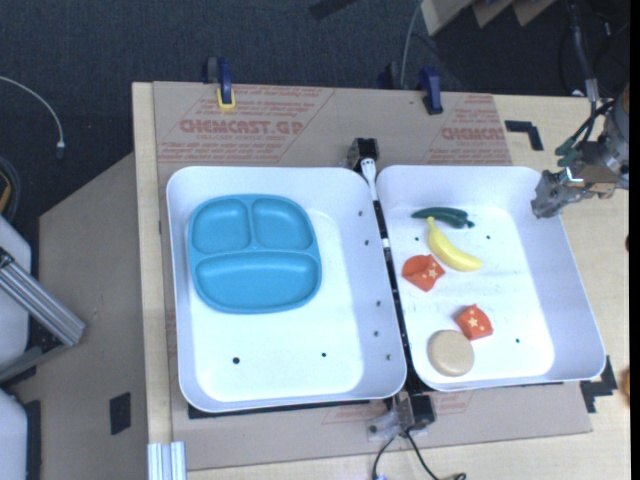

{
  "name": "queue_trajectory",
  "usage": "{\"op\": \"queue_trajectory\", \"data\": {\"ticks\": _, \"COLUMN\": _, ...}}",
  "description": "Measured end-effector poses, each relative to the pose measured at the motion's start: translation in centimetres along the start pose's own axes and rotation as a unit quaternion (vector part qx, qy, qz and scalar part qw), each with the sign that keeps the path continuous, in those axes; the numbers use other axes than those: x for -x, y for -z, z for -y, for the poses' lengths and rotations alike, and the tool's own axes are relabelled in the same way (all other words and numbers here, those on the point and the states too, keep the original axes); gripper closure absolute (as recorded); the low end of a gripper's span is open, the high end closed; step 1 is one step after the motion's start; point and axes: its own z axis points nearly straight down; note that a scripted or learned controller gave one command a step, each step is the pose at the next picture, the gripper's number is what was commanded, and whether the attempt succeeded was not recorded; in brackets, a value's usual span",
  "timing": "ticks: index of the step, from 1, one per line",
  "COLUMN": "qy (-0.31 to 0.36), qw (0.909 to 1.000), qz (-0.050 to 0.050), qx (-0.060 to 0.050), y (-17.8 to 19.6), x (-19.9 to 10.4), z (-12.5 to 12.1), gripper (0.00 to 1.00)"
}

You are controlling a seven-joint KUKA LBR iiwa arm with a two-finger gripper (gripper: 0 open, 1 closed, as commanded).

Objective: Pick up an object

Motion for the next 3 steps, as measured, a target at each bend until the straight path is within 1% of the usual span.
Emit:
{"op": "queue_trajectory", "data": {"ticks": 1, "qy": 0.002, "qw": 1.0, "qz": -0.003, "qx": -0.005, "y": -1.6, "x": -4.7, "z": -1.0, "gripper": 1.0}}
{"op": "queue_trajectory", "data": {"ticks": 2, "qy": 0.002, "qw": 1.0, "qz": -0.002, "qx": -0.003, "y": -2.0, "x": -9.2, "z": -3.0, "gripper": 1.0}}
{"op": "queue_trajectory", "data": {"ticks": 3, "qy": 0.002, "qw": 1.0, "qz": -0.002, "qx": -0.006, "y": -3.5, "x": -14.4, "z": -3.4, "gripper": 1.0}}
